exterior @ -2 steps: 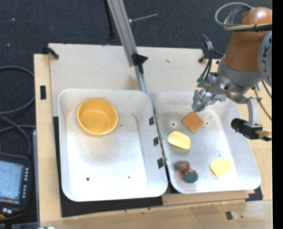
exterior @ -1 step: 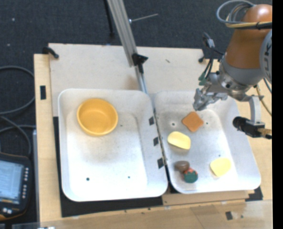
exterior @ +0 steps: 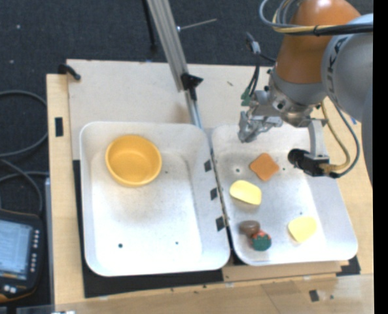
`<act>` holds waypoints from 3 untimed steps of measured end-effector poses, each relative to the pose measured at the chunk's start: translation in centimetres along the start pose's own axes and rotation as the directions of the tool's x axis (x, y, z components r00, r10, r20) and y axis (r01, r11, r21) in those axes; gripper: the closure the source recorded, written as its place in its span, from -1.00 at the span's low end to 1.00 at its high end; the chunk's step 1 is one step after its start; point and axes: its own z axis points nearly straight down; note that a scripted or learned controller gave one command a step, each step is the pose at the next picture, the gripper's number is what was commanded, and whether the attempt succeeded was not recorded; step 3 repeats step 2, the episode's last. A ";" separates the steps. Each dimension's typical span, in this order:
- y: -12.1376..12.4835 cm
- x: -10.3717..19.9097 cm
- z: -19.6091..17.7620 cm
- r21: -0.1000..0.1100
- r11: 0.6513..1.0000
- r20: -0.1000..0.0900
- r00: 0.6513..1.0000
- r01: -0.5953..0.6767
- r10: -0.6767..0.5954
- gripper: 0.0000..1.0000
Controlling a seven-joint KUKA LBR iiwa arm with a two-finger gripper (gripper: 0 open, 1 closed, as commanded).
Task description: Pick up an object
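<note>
Since the task names no particular object, the piece that matters most is whichever lies closest under the gripper (exterior: 248, 131) — and that looks to be the orange block (exterior: 265, 167). It sits in the right bin (exterior: 331, 205), toward its far end, below and a little to the right of the gripper as the camera sees it, near but clearly apart. The gripper hangs over the far left corner of that bin, close to the seam where the two bins meet; from this slant I cannot tell whether it is spread or closed, and nothing shows in its grasp. The block lies turned like a diamond, with no marked long axis, so I would judge that a short shift toward the near side and slightly right, then a descent, is what a try at it calls for.

Counting what lies there: in the right bin, one orange block, two pale yellow pieces — one (exterior: 245, 192) just below the block, the other (exterior: 303, 229) toward the near right corner — one brown lump (exterior: 248, 227) and one green-and-red bit (exterior: 262, 241) touching it. The left bin (exterior: 148, 241) bears a single yellow bowl (exterior: 133, 159), well apart from the arm.
</note>
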 end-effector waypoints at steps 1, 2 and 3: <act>2.2 5.4 0.3 0.000 1.000 0.000 1.000 0.000 0.000 1.00; 3.6 9.8 2.9 0.003 1.000 0.001 1.000 -0.002 0.002 1.00; 3.6 9.8 2.9 0.003 1.000 0.001 1.000 -0.002 0.002 1.00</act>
